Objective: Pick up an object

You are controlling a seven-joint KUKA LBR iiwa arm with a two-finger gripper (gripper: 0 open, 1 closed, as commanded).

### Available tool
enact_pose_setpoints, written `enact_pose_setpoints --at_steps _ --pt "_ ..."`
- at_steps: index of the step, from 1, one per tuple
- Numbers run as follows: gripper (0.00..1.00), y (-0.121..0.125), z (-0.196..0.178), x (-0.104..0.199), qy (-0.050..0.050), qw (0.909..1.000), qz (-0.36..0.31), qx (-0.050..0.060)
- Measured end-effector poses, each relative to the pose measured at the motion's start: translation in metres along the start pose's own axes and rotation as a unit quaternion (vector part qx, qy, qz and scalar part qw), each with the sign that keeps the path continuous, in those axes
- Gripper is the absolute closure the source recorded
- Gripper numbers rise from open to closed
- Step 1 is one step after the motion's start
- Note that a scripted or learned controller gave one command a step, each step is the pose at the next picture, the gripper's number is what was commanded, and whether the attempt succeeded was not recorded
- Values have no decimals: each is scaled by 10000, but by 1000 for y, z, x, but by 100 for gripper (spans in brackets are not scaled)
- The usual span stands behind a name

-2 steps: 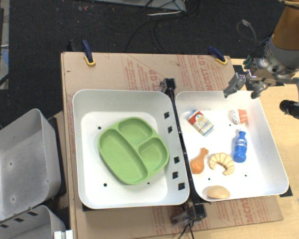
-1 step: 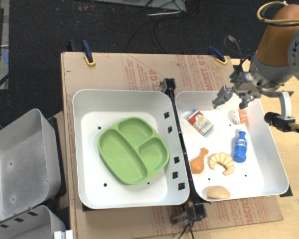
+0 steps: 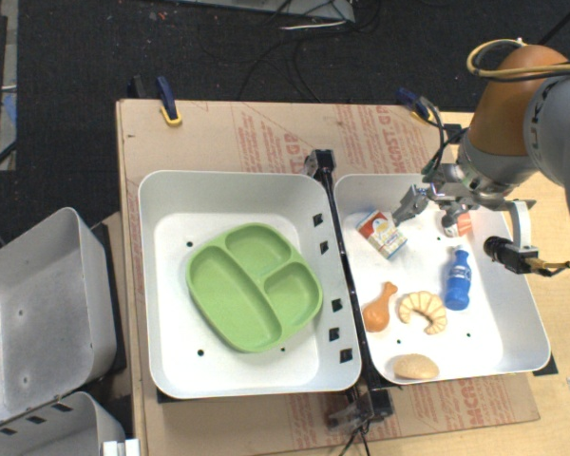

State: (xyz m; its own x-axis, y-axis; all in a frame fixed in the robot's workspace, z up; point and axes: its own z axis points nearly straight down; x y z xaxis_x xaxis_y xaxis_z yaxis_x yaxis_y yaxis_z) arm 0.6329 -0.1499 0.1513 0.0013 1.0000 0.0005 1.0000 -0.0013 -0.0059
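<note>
My gripper [image 3: 429,213] hangs over the back of the right bin [image 3: 522,335], its fingers spread open with nothing between them. Just in front of its left finger lies a small red, white and blue carton [image 3: 384,234]. A blue bottle [image 3: 457,278] lies below the right finger. Nearer the front are an orange drumstick [image 3: 380,306], a croissant [image 3: 425,310] and a beige bread roll [image 3: 416,367]. A small red-orange bit [image 3: 464,223] shows beside the right finger; I cannot tell what it is.
The left bin [image 3: 161,350] holds a green divided plate [image 3: 255,285]. A black divider [image 3: 342,274] runs between the bins. A grey tub [image 3: 33,321] stands at the left of the bench. Clamps [image 3: 169,103] grip the board's far edge.
</note>
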Motion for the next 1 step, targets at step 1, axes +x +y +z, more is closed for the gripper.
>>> enact_pose_setpoints --at_steps 1 --pt "0 1 51 0 -2 10000 3 -35"
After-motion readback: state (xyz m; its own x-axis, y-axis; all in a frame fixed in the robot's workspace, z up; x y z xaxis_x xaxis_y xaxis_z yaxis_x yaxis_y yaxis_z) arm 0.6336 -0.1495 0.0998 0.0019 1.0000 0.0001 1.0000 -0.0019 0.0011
